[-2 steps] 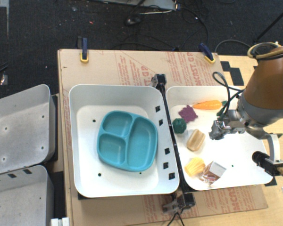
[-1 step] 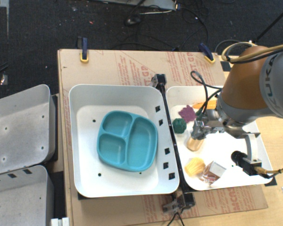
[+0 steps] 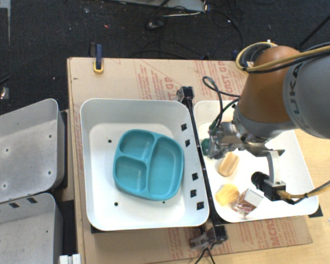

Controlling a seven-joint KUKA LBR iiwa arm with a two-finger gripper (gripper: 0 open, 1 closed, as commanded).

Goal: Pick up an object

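Pincer (image 3: pixel 217 139), grip unreadable, hangs over a smooth tan wedge (image 3: pixel 227 164) beside crinkled yellow lump (image 3: pixel 227 194).

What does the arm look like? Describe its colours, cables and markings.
The arm is a thick grey casing with dark lettering on its side and a rounded orange band above the wrist. A yellowish cable loops over the band, and thin black cables run down to the wrist. Below sits a grey metal gripper, with a black fitting and another cable beside it.
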